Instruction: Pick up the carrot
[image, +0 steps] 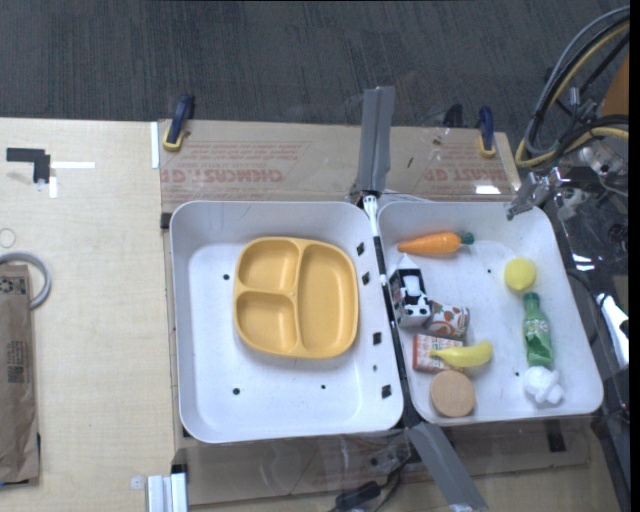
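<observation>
Camera view gave you a task that looked unstarted: the carrot (431, 243) lay on its side in the upper left corner of the right bin (572, 300), touching nothing. The gripper (540, 193) sat at the upper right of the frame, beyond that bin's rim; you could not tell how its jaws stood. All the picking was left. The left bin (205, 330) held a yellow divided plate (297, 297). With the carrot lay a lemon (519, 274), a green bottle (538, 331) and a banana (465, 354).

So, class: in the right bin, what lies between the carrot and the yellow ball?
Nothing. In the camera view, the stretch from the carrot to the yellow ball is bare white floor of the right bin.
</observation>
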